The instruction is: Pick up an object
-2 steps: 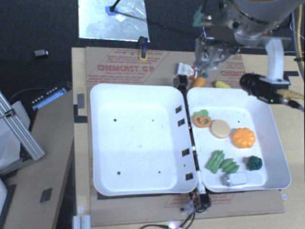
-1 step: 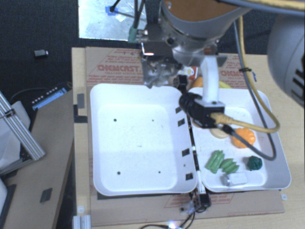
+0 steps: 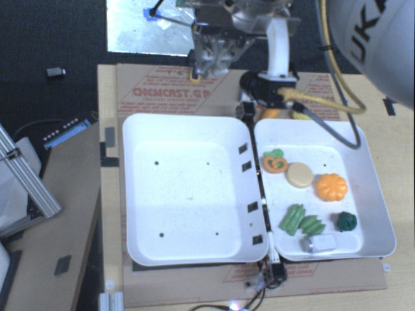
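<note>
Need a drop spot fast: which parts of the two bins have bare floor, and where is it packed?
The left bin has bare floor wall to wall. In the right bin, toys crowd the middle and front: carrot slice, beige disc, pumpkin, green beans, broccoli, grey piece. A bare strip runs along its far wall, above the carrot slice and pumpkin.

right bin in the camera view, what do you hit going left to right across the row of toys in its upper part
orange ring slice with green top → beige round disc → orange pumpkin, all lying apart from each other in the right bin.
</note>
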{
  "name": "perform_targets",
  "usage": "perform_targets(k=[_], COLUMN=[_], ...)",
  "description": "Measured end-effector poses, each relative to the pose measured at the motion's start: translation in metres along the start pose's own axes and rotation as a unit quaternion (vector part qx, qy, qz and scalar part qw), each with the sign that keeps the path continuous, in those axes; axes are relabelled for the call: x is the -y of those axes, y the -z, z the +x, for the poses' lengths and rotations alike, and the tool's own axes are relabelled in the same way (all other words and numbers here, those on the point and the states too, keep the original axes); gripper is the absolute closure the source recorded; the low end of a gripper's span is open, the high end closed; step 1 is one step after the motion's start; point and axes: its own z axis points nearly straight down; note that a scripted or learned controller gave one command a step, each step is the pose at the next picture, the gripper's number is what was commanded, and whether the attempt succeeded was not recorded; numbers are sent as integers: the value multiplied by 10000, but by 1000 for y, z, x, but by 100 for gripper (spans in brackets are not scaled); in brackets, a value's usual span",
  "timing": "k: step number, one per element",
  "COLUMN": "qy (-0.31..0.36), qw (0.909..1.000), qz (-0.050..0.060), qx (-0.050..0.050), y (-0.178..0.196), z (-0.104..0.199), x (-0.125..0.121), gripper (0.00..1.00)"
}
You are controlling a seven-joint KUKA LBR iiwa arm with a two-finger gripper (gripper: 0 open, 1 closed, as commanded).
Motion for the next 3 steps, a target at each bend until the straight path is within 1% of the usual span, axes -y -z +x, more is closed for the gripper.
perform_targets(k=[1, 2, 3], qy=[42, -1, 35], qw=[10000, 10000, 10000], qz=[18, -8, 53], qx=[-12, -2, 7], y=[2, 0, -59], z=[1, 0, 1], x=[75, -11, 67], gripper=[100, 100, 100])
